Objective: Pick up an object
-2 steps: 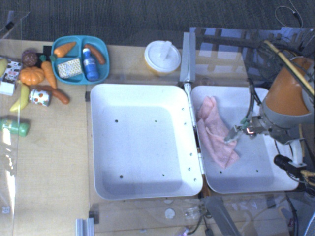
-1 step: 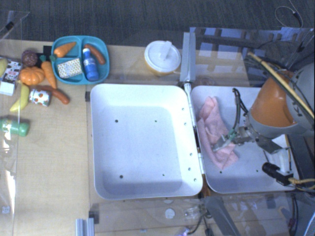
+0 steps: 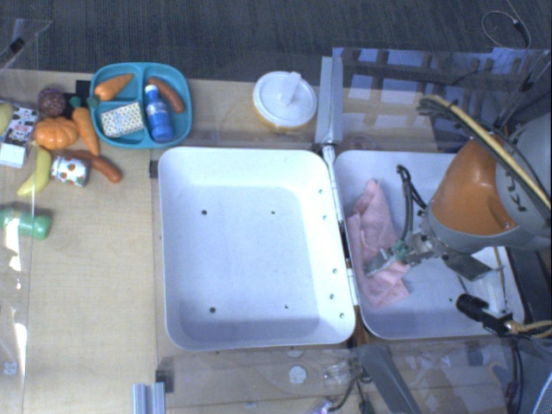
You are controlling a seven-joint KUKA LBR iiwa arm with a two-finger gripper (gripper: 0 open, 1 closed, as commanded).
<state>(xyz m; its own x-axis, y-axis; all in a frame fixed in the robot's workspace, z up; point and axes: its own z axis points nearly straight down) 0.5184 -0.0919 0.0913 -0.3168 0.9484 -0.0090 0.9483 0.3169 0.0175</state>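
The pink cloth (image 3: 377, 241) lies crumpled along the left side of the right bin (image 3: 431, 322). The gripper (image 3: 390, 261) sits low on the cloth's middle; its opening cannot be told. Risk: the limp cloth may slip out on lifting if only a thin fold is caught.

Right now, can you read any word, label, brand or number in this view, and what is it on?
Nothing reads clearly.
Blue bottle in the teal divided plate: label too small to read.
Small can on the bench: printed wrap, blurred.
Card at the left edge: pictures or print, illegible.
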